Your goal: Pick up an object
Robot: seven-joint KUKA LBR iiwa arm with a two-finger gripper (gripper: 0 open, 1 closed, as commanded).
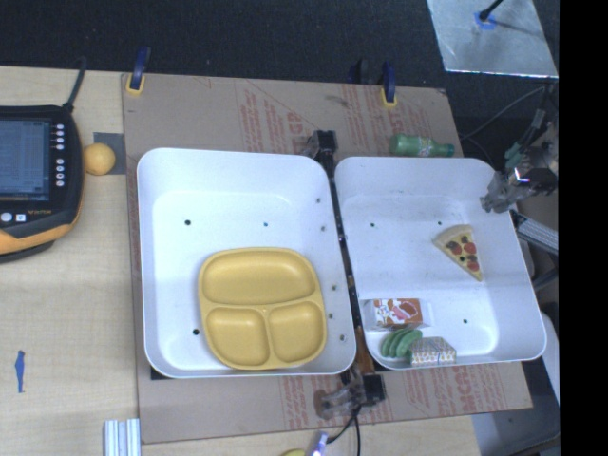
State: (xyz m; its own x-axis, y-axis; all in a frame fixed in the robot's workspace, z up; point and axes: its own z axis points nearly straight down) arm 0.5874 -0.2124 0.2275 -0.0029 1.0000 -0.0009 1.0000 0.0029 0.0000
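Far to my left, in the left bin (161,255), lies a yellow divided plate (263,307). In the right bin (513,335): a green toy (399,342) and small packets (397,312) well below-left of me, and a pizza slice (461,250) just below-left. My gripper (502,196) sits at that bin's upper right rim; grip state: cannot tell.

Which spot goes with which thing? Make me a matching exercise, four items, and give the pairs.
Things:
1. yellow divided plate
2. pizza slice
3. green bottle
4. yellow ball

Places:
A. on the cardboard beyond the right bin
B. in the left bin
C. on the bench beside the pendant
D. in the right bin, out toward its right side

Pairs: 1-B, 2-D, 3-A, 4-C
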